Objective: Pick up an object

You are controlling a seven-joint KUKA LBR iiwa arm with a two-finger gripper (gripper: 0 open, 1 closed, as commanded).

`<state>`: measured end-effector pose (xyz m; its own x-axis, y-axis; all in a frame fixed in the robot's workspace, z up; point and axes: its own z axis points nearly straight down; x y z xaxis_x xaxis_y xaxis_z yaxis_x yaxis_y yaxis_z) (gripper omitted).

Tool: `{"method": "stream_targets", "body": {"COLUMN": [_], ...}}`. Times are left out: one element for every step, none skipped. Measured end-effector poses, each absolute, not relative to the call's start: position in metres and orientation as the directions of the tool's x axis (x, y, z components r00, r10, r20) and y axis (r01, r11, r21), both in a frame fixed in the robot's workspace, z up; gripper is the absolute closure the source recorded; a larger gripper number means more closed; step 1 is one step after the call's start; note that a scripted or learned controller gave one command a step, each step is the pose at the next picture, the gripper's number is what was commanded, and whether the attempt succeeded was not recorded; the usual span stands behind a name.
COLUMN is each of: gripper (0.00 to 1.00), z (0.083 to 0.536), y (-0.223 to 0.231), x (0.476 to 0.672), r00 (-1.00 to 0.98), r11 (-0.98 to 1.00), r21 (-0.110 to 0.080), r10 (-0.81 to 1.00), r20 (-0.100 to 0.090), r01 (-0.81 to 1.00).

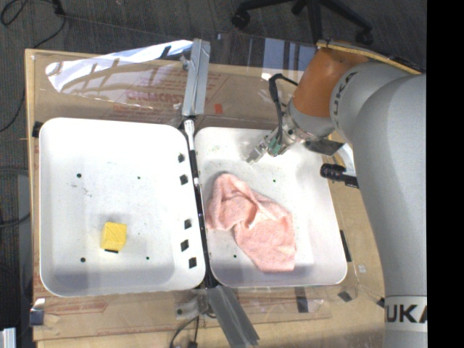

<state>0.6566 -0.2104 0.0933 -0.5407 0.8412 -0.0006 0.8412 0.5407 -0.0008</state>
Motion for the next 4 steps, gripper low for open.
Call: {"method": "stream_targets", "body": {"gripper": [1.00, 1.00, 1.00, 1.00], "z": [0.092, 0.093, 0.092, 0.093], "y": [-0.210, -0.211, -0.209, -0.209], "x": [0.642, 0.657, 0.657, 0.657], "r00": [-0.305, -0.312, -0.613, -0.603], "r11": [0.305, 0.312, 0.613, 0.603], "r21": [-0.004, -0.002, -0.003, -0.002], "r10": [0.952, 0.950, 0.790, 0.797], "r20": [0.002, 0.001, 0.003, 0.003], "r01": [0.952, 0.950, 0.790, 0.797]}}
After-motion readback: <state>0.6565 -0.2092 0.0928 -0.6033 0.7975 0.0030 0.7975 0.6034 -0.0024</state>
